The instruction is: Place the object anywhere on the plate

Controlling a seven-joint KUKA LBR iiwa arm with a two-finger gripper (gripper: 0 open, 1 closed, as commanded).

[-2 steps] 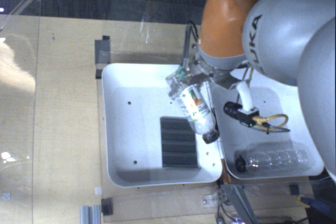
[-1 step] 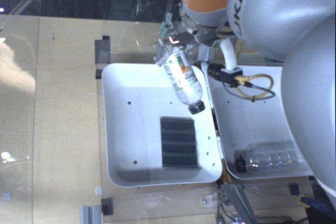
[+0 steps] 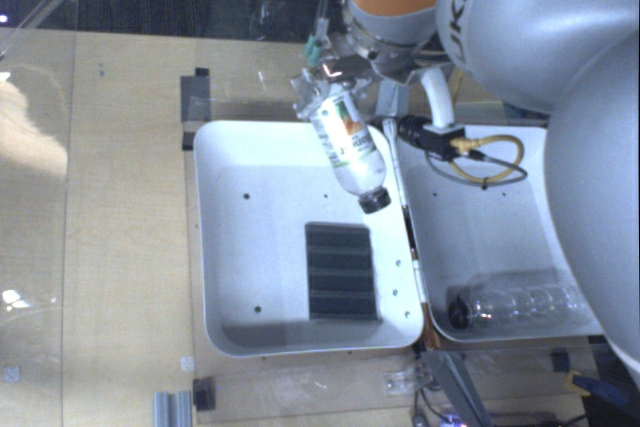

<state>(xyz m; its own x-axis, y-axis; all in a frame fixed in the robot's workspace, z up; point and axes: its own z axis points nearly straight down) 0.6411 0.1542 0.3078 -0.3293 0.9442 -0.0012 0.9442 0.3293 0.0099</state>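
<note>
Left bin [image 3: 225, 215]: arm [image 3: 520, 5] overhead w/ bottle [image 3: 348, 147].

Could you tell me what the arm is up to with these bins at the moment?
The gripper has a small plastic bottle by its base, hanging tilted with its dark cap pointing down over the back right part of the left bin. Below it in that bin lies a dark ribbed plate, with nothing resting on it yet. A clear bottle lies on its side in the right bin.
</note>
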